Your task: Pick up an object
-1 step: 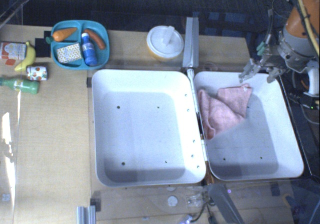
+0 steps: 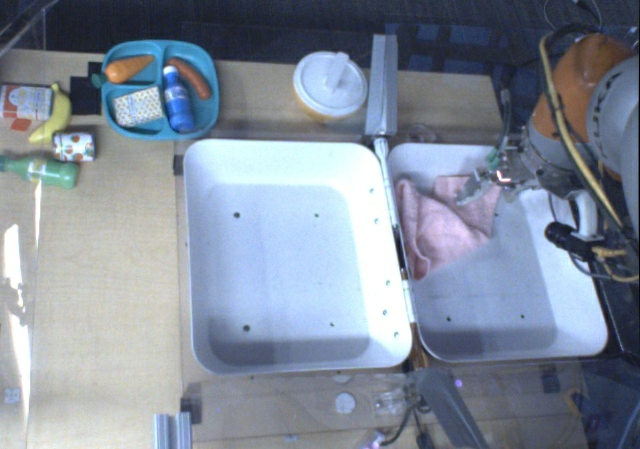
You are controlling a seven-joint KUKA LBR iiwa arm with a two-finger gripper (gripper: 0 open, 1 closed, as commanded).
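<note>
A crumpled pink cloth [image 2: 445,222] lies in the right bin [image 2: 520,332], bunched against its left wall and reaching toward the far edge. It is the only loose thing in either bin, so it is the likely thing to pick up. The left bin [image 2: 290,247] sits alongside, touching the right one along a shared edge.

The arm comes in from the right, and its end effector [image 2: 497,177] sits low at the far side of the right bin, at the cloth's far right corner. The tips look to be touching or just above the fabric there, and a fold of pink seems to rise toward them, but the metal parts blur together and I cannot tell whether the end effector is released, clenched, or grasping the cloth.

The relation that matters: the bulk of the cloth lies to the left of and nearer than the end effector, and its long axis runs from the far right corner down toward the near left. My judgement is that any grasp here catches only an edge, so a lift may drag the cloth out long or let it slip.

On the desk [image 2: 100,317] to the far left stand a blue divided tray [image 2: 160,89] of toy food and a white lidded cup [image 2: 330,85], well apart from the bins.
</note>
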